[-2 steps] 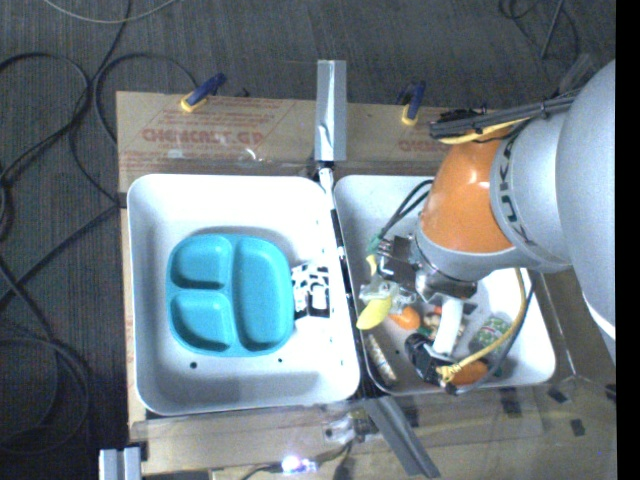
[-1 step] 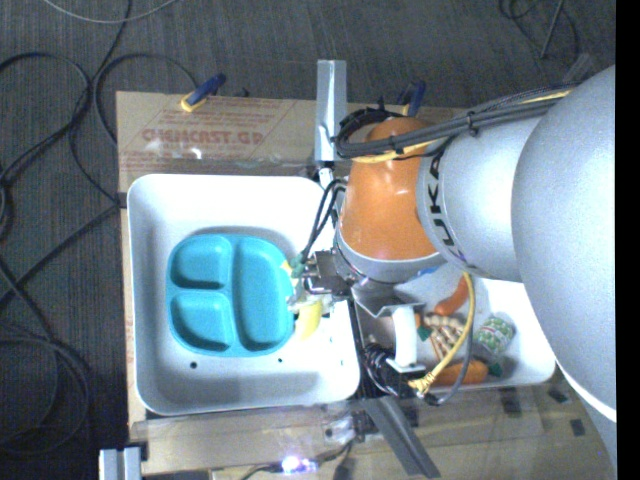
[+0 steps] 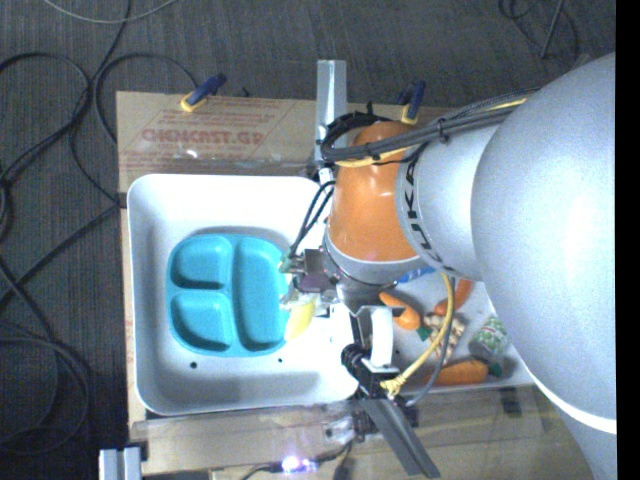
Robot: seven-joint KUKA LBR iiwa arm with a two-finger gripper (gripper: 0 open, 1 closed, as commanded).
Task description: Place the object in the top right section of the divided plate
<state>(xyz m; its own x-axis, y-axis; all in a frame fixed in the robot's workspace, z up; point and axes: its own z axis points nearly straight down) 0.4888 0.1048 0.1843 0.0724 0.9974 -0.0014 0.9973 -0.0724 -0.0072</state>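
while the tool point(image 3: 300, 286) hangs at the blue divided plate's point(image 3: 225, 293) right edge — yellow object point(image 3: 300, 318) just below it — grip state unclear.

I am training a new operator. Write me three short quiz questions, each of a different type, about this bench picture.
1. True or false: the blue divided plate lies in the left bin.
2. What colour is the object at the plate's right edge? A) yellow B) purple C) black
3. Fill in: the orange carrot-like pieces lie in the ___ bin.

Key: 1 true; 2 A; 3 right.
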